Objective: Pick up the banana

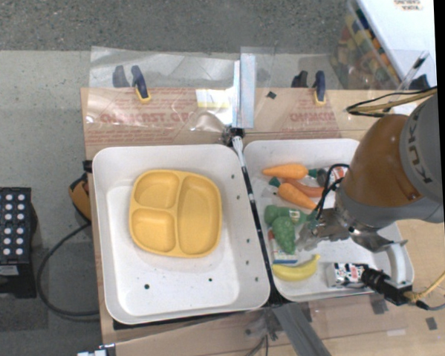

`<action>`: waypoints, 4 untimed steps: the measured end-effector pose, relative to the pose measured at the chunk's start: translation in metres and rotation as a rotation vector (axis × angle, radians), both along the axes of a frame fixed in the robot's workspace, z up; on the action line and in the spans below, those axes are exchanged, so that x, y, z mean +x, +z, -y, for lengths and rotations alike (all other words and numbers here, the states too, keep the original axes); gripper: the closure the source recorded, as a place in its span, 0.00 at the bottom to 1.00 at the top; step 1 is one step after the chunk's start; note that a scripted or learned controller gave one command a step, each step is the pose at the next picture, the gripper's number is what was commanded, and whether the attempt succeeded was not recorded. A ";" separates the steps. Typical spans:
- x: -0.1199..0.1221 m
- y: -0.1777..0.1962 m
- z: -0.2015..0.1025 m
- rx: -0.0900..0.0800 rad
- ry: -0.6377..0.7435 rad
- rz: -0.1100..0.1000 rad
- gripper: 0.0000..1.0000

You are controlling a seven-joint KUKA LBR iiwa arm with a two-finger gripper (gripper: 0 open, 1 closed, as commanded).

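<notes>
Our gripper (pixel 312 236) hangs low over the right bin (pixel 370 147), close above the banana (pixel 295 269).
We cannot tell its grip; the banana lies free by the near wall, beside green veggies (pixel 282 228).

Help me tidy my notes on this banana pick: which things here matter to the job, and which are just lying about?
Belongs to the job:
- banana, near the front of the right bin
- arm's pincer, low over that bin, just above the banana

Just lying about:
- two carrots
- green vegetable
- yellow divided plate in the left bin
</notes>
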State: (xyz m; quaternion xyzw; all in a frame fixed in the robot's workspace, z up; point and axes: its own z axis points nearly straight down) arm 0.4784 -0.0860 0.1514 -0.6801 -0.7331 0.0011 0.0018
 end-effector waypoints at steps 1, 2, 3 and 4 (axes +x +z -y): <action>-0.001 -0.033 0.015 0.000 -0.159 -0.002 0.00; 0.000 -0.058 0.014 0.000 -0.287 0.001 0.00; -0.001 -0.050 0.014 0.001 -0.290 -0.003 1.00; -0.001 -0.046 0.027 -0.019 -0.306 0.011 0.00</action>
